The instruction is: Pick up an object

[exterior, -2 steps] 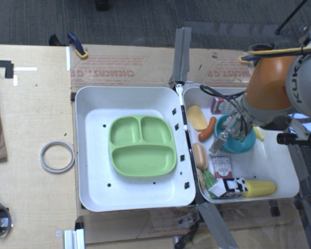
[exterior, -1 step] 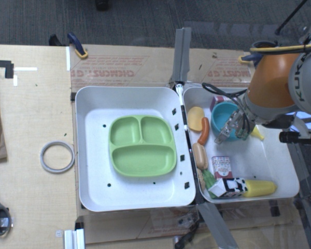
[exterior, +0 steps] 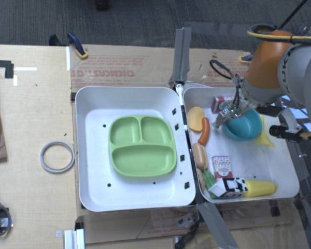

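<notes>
Gripper [exterior: 223,116] low in right bin [exterior: 280,191], at rim of teal bowl [exterior: 244,126]; open or closed: cannot tell. Carrot [exterior: 204,131], bun [exterior: 195,118] just left; corn [exterior: 259,188] near front wall. Risks: slip off curved rim; bowl skidding, crowding neighbours. Left bin: green tray [exterior: 142,146].

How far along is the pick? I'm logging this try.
Done: the arm has reached over the right bin. In hand: the pincer sits low at the rim of the teal bowl, but nothing is seen held. Left: grasping and lifting; the bowl, the carrot and the banana all lie in the bin.
</notes>
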Available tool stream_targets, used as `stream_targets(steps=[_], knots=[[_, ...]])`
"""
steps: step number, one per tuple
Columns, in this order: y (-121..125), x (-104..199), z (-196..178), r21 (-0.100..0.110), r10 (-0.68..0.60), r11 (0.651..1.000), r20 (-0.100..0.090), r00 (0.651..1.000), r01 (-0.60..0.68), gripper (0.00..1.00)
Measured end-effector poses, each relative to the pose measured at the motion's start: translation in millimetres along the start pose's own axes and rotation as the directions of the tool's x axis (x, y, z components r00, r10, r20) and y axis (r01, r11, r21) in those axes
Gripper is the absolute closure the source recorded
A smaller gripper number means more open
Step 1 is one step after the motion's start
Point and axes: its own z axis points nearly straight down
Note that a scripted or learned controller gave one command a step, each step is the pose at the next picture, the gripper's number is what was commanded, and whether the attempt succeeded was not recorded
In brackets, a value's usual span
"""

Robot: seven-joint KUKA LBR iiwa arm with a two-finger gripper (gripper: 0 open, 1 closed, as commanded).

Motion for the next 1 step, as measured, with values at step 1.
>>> stream_targets(steps=[1], knots=[[16.4,-9.4,-0.2,0.004,0.328,0.945,0.005,0.945,-0.328,1.0]])
